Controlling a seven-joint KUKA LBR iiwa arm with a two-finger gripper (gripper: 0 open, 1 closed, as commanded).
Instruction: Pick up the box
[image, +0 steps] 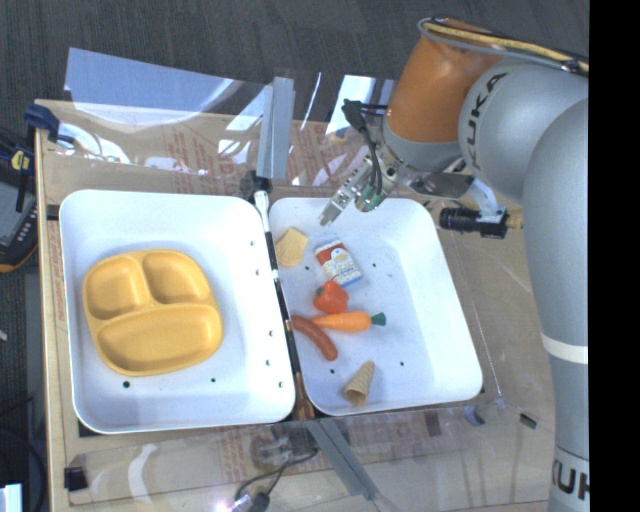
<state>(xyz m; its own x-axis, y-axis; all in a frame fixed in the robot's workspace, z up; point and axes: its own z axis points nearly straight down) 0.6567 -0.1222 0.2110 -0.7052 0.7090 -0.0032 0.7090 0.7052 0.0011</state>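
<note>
The box (339, 264) is small, red and white with a blue corner, and lies flat in the upper middle of the right bin (440, 300). My gripper (351, 201) hangs over the bin's far rim, up and slightly right of the box, with a gap between them. Its two fingers stand apart and nothing sits between them. The grey arm with its orange band comes in from the upper right.
Around the box lie a tan cracker (291, 246), a red pepper piece (331, 297), a carrot (346, 322), a sausage (315, 337) and an ice cream cone (359, 381). The left bin (90, 400) holds a yellow divided tray (152, 310).
</note>
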